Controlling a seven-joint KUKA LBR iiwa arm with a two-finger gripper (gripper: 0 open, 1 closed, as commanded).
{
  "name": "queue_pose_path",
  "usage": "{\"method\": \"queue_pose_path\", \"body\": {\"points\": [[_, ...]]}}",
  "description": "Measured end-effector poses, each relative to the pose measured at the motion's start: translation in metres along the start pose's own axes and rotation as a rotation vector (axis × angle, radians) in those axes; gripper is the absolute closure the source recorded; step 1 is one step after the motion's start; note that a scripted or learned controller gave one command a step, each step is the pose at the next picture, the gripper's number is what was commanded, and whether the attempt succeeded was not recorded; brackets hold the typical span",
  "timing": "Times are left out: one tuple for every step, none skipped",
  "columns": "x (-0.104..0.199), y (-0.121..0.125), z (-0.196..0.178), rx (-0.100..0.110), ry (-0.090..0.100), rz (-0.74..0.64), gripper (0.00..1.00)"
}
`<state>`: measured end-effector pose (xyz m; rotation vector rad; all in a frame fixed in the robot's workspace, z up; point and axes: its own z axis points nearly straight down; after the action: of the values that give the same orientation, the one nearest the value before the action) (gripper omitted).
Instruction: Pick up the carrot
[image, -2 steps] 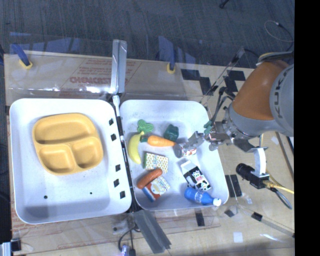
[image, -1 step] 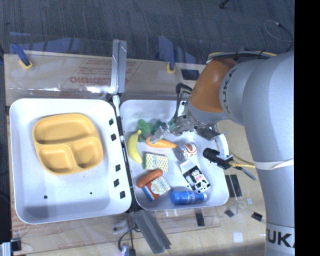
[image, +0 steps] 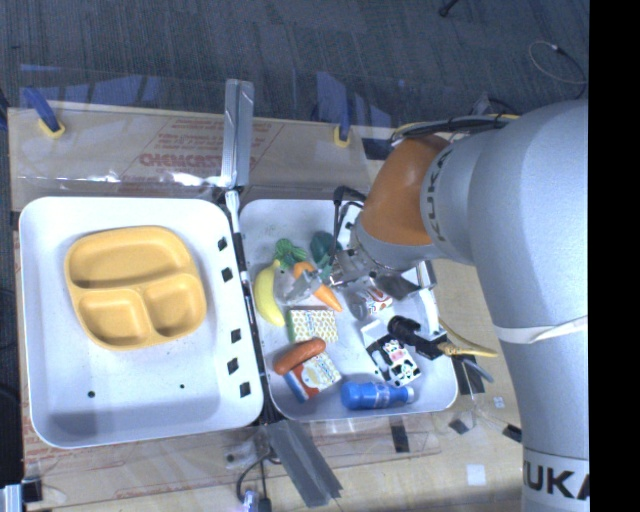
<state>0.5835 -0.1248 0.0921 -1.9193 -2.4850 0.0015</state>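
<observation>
Camera view, looking down at a slant, showed the grey arm reaching in from the right, its orange band above the wrist hanging over the right bin. To the left lay the left bin, which held a yellow compartment tray. The right bin was crowded. Along its left wall lay a banana, with a green leafy piece above it. Near the front sat a blue bottle, a sausage, a checked packet and a black-and-white cow toy. The gripper was down among the items near the middle of the right bin, and the carrot lay right at its tip, just beside the green piece and the banana. Whether the fingers were spread or closed, or had any grip on the carrot, could not be told from this angle.
</observation>
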Motion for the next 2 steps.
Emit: {"method": "queue_pose_path", "body": {"points": [[0.037, 0.015, -0.1, 0.0, 0.0, 0.061, 0.0], [0.081, 0.024, -0.151, 0.0, 0.0, -0.019, 0.0]]}}
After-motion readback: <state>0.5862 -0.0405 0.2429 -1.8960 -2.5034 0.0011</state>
